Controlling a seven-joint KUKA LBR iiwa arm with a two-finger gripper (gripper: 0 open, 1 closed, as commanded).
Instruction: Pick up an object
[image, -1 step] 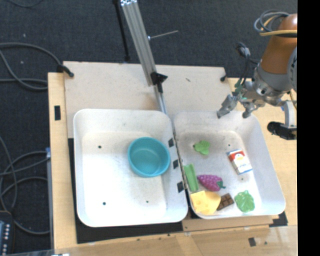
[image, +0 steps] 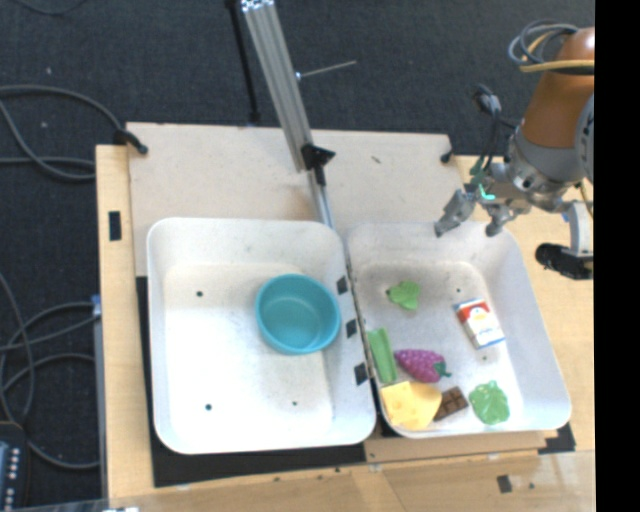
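Reaching in from the right, the arm (image: 555, 110) is cut off by the frame edge, so its upper part can't be read. The brown block (image: 452, 403) sits partly tucked under the yellow wedge (image: 408, 404), shape unclear. Pincer (image: 470, 220) hangs over the right bin's (image: 535, 330) far rim w/ fingers spread wide, gripping nothing, touching nothing. Purple grapes (image: 420, 363) lie mid-bin, green leaf (image: 404, 294) nearer the pincer. Teal bowl (image: 297, 313) sits in the left bin (image: 190, 260).
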